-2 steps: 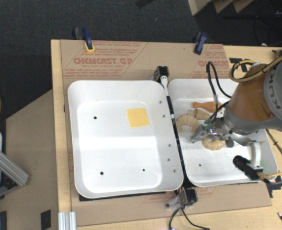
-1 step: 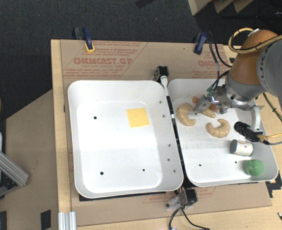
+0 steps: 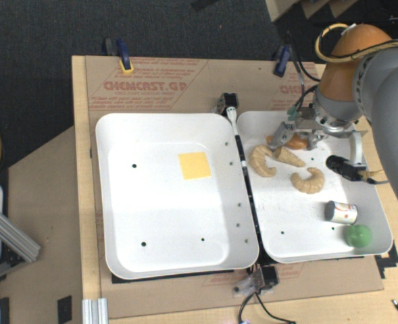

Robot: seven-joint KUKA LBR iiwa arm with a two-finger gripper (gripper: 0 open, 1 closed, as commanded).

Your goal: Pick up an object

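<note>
The gripper (image 3: 295,128) is down in the right bin (image 3: 286,229), at its far end, and from this slanted angle I cannot tell whether it is spread or closed. Right under its tip lies an orange piece (image 3: 296,141), touching the gripper or very nearly so. I can't say it is being held.

Pressed against that orange piece on the near side is a long tan pastry (image 3: 290,156). Just left of it sits a curled croissant (image 3: 261,160), close to the wall the two bins share. A second curled croissant (image 3: 309,181) lies a little nearer the camera, apart from the other two.

Further out, toward the near right corner of the same bin, a small white can (image 3: 340,212) lies on its side, and a green ball (image 3: 358,235) rests just beside it, close to the rim.

Above the gripper, the grey arm (image 3: 381,106) comes in from the right, its orange band (image 3: 351,46) showing above the wrist.

Across the divide, the left bin (image 3: 151,221) holds one flat yellow square (image 3: 194,165), lying near its middle and a bit toward the far side. Both bins sit on a brown board (image 3: 165,79).
</note>
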